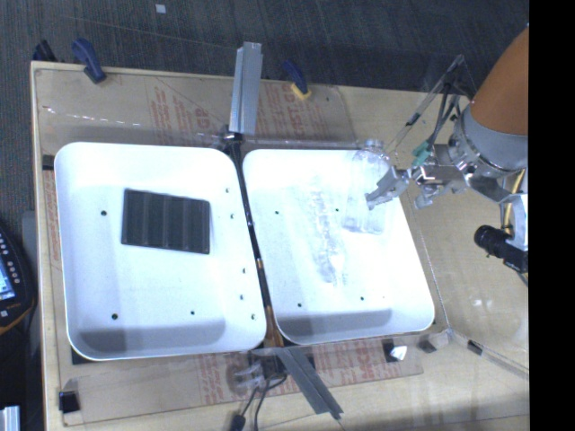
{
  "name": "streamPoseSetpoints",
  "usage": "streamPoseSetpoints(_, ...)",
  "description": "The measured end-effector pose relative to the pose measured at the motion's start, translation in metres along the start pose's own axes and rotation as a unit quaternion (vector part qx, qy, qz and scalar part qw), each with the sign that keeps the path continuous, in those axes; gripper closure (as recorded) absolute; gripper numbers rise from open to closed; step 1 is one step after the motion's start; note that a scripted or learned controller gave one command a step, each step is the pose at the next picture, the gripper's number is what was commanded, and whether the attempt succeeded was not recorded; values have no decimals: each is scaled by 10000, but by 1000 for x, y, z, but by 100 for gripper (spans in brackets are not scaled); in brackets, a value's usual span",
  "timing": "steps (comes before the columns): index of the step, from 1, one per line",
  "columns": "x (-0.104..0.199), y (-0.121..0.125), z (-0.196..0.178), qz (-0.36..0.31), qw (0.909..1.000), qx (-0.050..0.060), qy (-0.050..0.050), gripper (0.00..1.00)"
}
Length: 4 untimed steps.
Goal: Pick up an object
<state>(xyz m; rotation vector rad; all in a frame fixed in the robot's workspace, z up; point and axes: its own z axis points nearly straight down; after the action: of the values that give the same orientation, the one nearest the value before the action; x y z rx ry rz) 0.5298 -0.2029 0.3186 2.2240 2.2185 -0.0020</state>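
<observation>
Left bin (85, 241): well left of the pincer, holding a dark ribbed rectangular block (166, 222) lying flat.
Right bin (296, 317): below and left of the pincer, with clear, hard-to-read plastic items (325, 232) scattered inside.
Pincer (382, 191): over the right bin's upper right corner; opening and any hold cannot be told.

Bright overhead light here, and both white bins (153, 321) are blown out, glaring nearly featureless. Soft shadow pools along their near inner walls. The clear object (328, 232) in the right bin washes into the glare, hard to make out. The picture is soft and grainy; the floor beyond the counter (135, 101) sits dim.
</observation>
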Motion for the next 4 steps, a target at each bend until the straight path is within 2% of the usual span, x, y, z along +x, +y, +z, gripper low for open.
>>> streamPoseSetpoints(1,29,24,113,-10,10000,24,10,0)
streamPoseSetpoints(2,5,70,135,1186,9929,7,3,0)
streamPoseSetpoints(3,1,19,72,1286,9917,5,11,0)
streamPoseSetpoints(4,0,11,37,682,9977,-7,-1,0)
